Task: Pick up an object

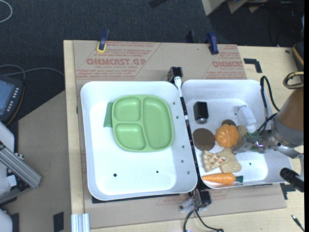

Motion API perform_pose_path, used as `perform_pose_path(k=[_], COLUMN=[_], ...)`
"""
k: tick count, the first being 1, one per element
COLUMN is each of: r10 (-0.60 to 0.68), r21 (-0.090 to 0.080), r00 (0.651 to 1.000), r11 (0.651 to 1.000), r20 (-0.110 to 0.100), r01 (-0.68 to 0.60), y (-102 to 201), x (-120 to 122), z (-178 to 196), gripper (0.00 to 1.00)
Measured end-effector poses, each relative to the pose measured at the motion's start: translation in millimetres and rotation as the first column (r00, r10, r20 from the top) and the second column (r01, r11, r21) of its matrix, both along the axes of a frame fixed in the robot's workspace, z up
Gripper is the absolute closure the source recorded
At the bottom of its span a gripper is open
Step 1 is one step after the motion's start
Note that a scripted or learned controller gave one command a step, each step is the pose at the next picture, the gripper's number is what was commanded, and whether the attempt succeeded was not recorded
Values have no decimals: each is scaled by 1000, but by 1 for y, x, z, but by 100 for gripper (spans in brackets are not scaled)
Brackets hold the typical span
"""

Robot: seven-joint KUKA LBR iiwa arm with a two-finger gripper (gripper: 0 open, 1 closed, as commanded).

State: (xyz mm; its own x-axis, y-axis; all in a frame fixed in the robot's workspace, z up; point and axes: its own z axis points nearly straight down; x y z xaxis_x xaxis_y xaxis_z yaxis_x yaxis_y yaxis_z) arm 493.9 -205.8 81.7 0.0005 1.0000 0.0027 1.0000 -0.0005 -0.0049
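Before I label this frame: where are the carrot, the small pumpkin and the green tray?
carrot [219, 179], camera view, middle of its orange body.
small pumpkin [227, 136], camera view, its top.
green tray [155, 122], camera view, floor of its long compartment.

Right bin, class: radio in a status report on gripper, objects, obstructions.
Gripper low in right bin, beside orange pumpkin. Nothing seen held. Pizza slice, carrot crowd close.

Arm at the right edge
The gripper [248, 145] reached leftward, low and nearly level; the orange band sat above its grey wrist.
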Motion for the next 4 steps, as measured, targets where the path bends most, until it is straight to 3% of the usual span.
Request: perform_pose_path(k=[1, 3, 4], r10=[-1, 2, 2], r21=[-4, -6, -5], r00=[1000, 1000, 1000], r11=[1000, 1000, 1000], r20=[6, 12, 10], r01=[1, -2, -2], y=[-1, 3, 3], x=[1, 10, 11], z=[13, 125, 145], gripper=[100, 100, 100])
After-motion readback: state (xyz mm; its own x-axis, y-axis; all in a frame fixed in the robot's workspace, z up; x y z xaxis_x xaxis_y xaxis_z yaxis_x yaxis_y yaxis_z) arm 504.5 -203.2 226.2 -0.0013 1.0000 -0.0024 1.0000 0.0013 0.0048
